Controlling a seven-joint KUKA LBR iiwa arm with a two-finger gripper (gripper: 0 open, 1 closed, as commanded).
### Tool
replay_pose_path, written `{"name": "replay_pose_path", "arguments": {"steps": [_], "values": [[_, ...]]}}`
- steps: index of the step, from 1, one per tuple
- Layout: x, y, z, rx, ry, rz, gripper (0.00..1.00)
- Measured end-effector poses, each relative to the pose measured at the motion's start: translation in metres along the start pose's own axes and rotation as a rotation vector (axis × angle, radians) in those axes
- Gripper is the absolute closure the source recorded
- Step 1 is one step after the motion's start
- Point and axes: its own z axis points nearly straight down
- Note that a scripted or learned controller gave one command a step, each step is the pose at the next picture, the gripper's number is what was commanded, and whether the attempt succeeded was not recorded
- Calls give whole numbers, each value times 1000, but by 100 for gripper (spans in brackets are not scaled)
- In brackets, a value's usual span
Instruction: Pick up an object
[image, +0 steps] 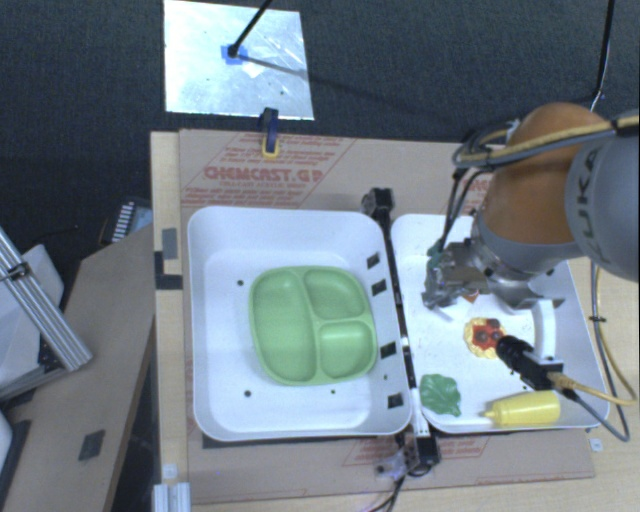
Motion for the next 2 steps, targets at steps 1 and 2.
{"name": "replay_pose_path", "arguments": {"steps": [1, 2], "values": [[48, -5, 1, 1, 0, 1, 100], [100, -8, 15, 3, 0, 1, 100]]}}
